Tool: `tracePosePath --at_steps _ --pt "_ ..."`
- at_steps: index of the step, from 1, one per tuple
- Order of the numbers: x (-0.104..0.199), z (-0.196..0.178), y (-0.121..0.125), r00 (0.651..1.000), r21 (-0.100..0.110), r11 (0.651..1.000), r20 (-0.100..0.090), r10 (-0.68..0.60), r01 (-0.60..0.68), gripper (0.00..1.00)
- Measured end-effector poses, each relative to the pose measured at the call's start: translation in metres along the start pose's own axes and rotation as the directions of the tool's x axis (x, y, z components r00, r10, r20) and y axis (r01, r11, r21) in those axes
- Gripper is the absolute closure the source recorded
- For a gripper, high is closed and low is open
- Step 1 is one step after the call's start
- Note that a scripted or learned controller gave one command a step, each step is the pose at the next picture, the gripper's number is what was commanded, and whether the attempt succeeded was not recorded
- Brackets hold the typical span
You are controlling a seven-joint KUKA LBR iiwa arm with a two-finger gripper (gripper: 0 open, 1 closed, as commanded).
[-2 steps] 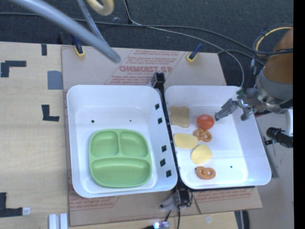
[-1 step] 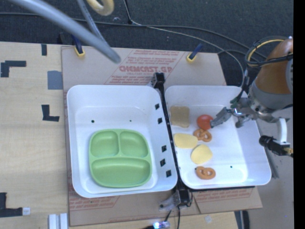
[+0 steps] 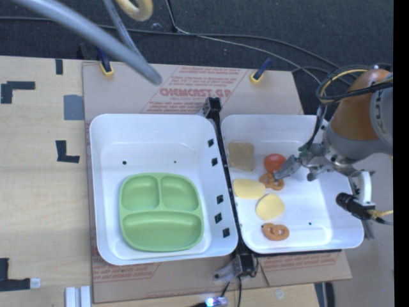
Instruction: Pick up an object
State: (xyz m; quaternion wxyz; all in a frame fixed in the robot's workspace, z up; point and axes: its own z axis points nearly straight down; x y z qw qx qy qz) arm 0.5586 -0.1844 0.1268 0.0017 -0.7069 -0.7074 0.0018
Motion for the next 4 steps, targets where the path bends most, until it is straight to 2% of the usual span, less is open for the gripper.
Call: tracePosePath --at_steps 1,2,4 --pt "0.0 0.041 0.001 1.0 -0.008 1.0 0.002 0.001 -0.001 0.0" --pt "0.001 0.028 0.004 1.0 -0.013 1.0 0.001 -0.002 0.002 1.0" --pt "0.006 -0.087 0.006 1.0 -0.009 1.0 0.001 -0.002 0.002 1.0"
